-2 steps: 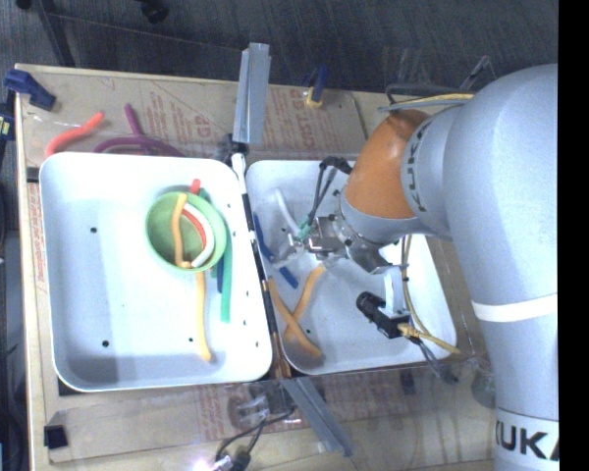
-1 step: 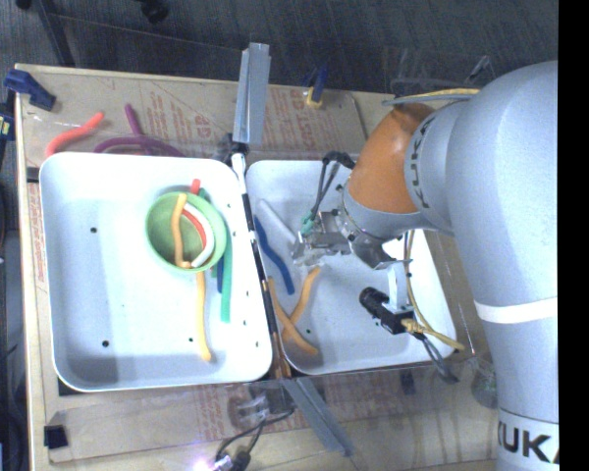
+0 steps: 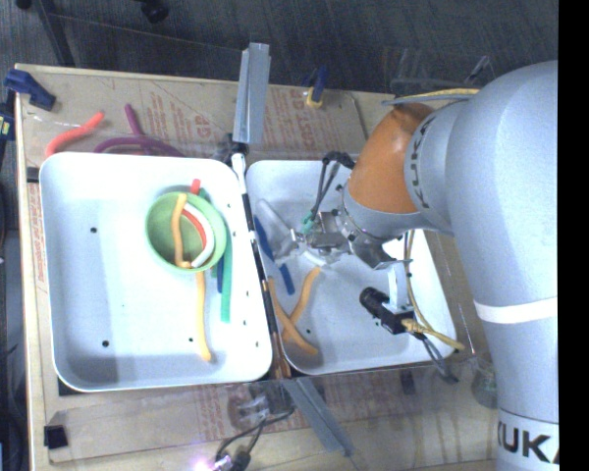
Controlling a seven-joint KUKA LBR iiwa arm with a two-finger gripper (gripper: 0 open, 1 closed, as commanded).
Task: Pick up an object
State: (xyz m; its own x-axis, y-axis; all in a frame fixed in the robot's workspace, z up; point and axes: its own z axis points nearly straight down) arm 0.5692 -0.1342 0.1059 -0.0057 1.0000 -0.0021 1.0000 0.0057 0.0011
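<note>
- Gripper (image 3: 309, 235) low in the right bin (image 3: 427, 346), over clutter at its left side; finger state cannot be told.
- Orange curved piece (image 3: 296, 322) and blue stick (image 3: 271, 253) lie just beside it.
- Step: reaching to grasp. Next: close on one piece, then lift.

Wooden bench (image 3: 177, 101) with a blue clamp (image 3: 27, 86) at upper left, orange (image 3: 74, 133) and purple cables (image 3: 137, 143) behind the bins, dark carpet (image 3: 275, 8) above.
</note>
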